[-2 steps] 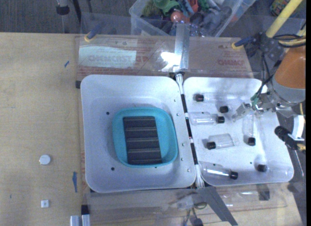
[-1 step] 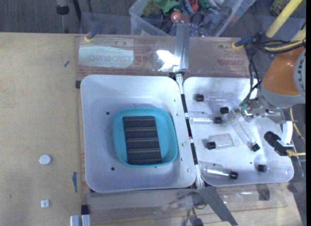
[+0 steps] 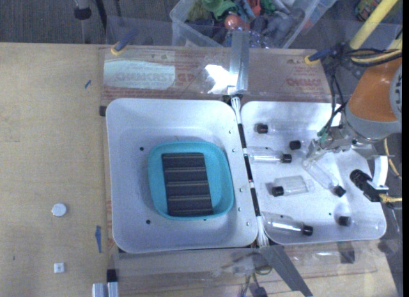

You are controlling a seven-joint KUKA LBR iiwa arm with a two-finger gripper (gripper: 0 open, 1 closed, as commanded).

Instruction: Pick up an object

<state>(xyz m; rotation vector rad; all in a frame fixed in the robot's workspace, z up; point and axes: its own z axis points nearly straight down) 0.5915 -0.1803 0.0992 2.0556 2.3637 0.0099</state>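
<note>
We see two bins on the counter. The left bin (image 3: 128, 161) carries a teal tray (image 3: 190, 177) with a dark ribbed insert, sitting near its middle. The right bin (image 3: 358, 114) holds our targets: several clear vials with black caps, scattered apart. One vial (image 3: 268, 157) lies along the bin's left edge, another (image 3: 289, 186) near the middle, a third (image 3: 289, 227) by the front edge, a fourth (image 3: 326, 177) slanted right of centre. Loose caps (image 3: 261, 128) sit toward the back edge and the front right corner.

The arm (image 3: 377, 94) reaches in over the right bin's back right corner, and the tool (image 3: 319, 145) hangs low there, close to the slanted vial. Whether it is open, closed or gripping anything we cannot tell; glare and clear plastic muddle that spot.

In our judgement the step in hand is the descent onto a vial. To do it well we would straddle the vial across its narrow width, not along its length, and centre on the body rather than the cap, since a smooth round tube will likely roll or squirt out of an off-centre pinch. We would go down until just above the bin floor, close gently, then lift straight up.
</note>
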